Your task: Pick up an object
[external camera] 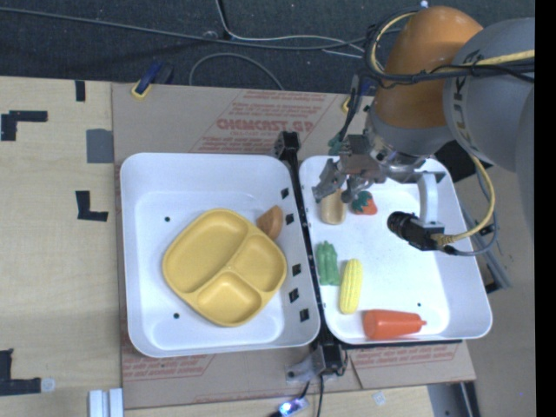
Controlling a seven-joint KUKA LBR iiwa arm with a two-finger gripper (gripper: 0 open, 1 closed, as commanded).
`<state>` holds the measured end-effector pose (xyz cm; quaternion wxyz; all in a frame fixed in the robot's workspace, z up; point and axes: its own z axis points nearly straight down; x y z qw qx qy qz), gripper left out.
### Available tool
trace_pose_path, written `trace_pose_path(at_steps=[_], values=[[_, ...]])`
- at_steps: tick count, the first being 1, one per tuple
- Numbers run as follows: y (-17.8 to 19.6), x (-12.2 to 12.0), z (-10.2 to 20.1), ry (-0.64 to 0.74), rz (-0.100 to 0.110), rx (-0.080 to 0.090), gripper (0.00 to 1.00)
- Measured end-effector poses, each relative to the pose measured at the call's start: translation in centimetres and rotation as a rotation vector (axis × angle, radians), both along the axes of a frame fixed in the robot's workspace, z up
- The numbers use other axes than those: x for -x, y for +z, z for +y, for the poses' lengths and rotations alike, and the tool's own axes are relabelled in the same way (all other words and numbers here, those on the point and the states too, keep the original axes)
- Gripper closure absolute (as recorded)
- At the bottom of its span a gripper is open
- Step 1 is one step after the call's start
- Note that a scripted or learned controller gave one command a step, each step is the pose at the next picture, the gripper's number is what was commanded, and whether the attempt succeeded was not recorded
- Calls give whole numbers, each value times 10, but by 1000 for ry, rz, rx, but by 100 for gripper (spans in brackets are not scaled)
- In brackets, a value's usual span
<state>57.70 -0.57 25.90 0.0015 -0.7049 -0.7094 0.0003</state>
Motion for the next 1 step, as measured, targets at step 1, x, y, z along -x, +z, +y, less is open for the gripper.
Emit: trace_pose_path(at_steps=[1], values=[[-23, 18, 49, -1, 2, 1, 100]])
